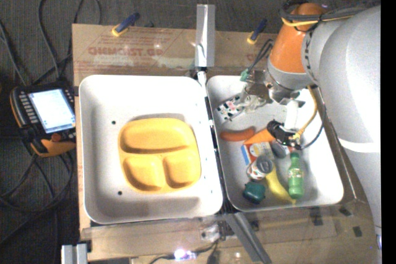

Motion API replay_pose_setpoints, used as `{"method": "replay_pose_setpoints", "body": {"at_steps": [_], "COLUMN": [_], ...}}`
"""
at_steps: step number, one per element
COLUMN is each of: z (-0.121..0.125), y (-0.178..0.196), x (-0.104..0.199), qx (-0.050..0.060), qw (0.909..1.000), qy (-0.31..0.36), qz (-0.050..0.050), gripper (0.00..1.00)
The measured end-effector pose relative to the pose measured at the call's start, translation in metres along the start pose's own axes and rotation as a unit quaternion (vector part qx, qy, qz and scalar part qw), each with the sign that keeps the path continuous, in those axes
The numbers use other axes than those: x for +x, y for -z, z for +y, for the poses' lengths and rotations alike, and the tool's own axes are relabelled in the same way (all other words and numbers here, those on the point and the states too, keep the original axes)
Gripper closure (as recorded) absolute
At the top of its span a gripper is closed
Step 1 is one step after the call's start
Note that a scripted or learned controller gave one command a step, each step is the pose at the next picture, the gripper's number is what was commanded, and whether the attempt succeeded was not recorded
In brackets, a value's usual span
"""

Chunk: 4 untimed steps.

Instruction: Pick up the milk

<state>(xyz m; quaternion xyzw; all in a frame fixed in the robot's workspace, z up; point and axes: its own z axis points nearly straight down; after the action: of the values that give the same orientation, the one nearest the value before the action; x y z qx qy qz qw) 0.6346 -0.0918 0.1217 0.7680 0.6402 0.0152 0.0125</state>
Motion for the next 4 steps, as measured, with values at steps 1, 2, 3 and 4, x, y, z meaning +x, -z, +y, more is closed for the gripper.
{"method": "replay_pose_setpoints", "body": {"at_steps": [1, 2, 3, 4], "z": [0.002, -0.026, -0.021, -0.023], "y": [0.002, -0.011, 0.006, 0.003], "x": [0.000, -0.043, -0.039, -0.040], "qx": [-0.005, -0.008, -0.015, -0.012], "qw": [1.0000, 0.9999, 0.9998, 0.9998], "qy": [0.000, 0.012, 0.014, 0.014], "qz": [0.000, 0.002, 0.004, 0.004], "gripper": [0.00, 0.00, 1.00, 0.00]}}
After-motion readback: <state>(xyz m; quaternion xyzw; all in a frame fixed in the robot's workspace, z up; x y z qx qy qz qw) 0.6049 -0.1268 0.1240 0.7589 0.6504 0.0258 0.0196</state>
